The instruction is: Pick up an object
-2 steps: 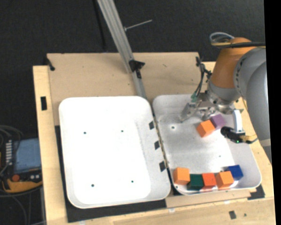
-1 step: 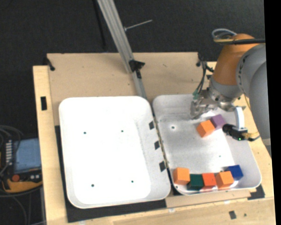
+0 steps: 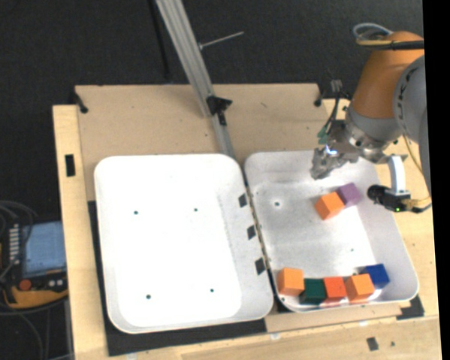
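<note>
The gripper (image 3: pixel 326 163) is hanging over the far edge of the right bin (image 3: pixel 285 172), near its far right corner — whether it is wide or narrow cannot be told, and nothing is showing in its grasp. An orange block (image 3: pixel 330 205) and a purple block (image 3: pixel 350 194) are lying touching just below it, while along the near edge an orange block (image 3: pixel 291 280), green block (image 3: pixel 314 290), two orange blocks (image 3: pixel 347 286) and a blue block (image 3: pixel 377 274) are sitting in a row — the left bin (image 3: pixel 114 219) is lying alongside.
</note>
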